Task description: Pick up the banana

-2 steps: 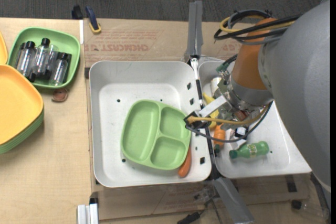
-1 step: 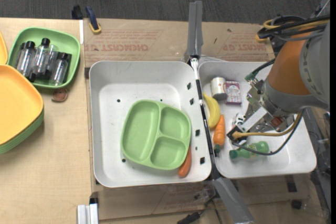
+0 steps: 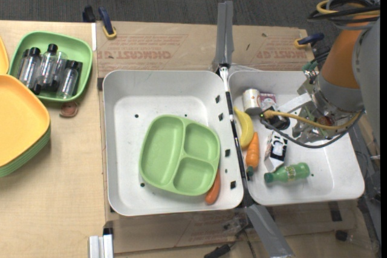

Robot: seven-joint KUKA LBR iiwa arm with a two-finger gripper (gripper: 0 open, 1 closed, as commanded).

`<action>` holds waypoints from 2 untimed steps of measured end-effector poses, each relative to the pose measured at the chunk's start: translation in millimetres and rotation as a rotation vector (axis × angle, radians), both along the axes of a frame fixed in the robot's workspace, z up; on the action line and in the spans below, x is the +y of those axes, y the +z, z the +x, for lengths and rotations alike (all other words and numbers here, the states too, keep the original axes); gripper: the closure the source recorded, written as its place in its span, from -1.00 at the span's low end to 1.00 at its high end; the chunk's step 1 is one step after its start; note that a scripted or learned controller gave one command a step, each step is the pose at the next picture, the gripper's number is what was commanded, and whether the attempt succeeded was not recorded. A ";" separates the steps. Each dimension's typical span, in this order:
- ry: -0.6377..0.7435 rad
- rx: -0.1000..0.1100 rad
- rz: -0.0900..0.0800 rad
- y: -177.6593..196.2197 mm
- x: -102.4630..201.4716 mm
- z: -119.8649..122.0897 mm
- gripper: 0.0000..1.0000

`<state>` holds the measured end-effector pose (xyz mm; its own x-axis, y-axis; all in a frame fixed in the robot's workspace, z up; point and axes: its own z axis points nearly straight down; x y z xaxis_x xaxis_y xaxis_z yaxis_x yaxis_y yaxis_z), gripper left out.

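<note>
Gripper [image 3: 305,121] low over the right bin [image 3: 338,187], banana [image 3: 243,127] not yet taken.
I cannot tell whether the gripper is open or closed. The banana lies well to its side, against the bin's left wall, with a carrot [image 3: 252,151] touching its lower end and a can [image 3: 251,98] just above it. The likely risks are a grab that catches the carrot instead, or the wall blocking a clean close on the banana.

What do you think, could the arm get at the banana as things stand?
Probably yes. The banana lies uncovered in the right bin, with nothing on top of it. It hugs the bin's left wall, though, with a carrot close by its lower end, so finger room looks tight.
</note>
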<state>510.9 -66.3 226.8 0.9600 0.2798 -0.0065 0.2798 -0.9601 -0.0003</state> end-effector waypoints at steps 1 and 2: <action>0.036 -0.001 0.001 31.6 30.3 -33.7 1.00; 0.121 0.001 0.001 -37.0 75.9 -34.5 1.00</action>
